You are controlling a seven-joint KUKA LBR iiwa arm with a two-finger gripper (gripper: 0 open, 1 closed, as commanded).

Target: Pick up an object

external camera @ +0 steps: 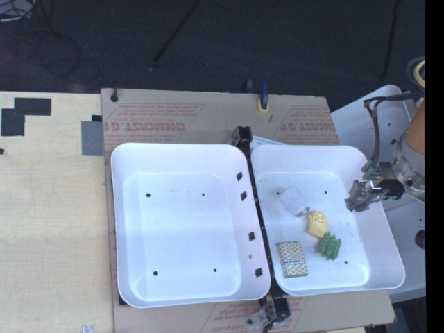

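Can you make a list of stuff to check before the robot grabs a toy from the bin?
1. Toys in right bin: yellow toy, green toy, small box, clear wrapper. Ok.
2. Toys lie apart enough to pick one: yellow and green nearly touch. Not ok.
3. Pincer above right bin's edge, away from the toys. Ok.
4. Pincer holds nothing. Ok.
5. Pincer open wide enough: cannot tell.

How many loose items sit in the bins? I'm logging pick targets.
4, all in the right bin: clear piece, yellow corn, green toy, patterned box. Clear ones could go unseen.
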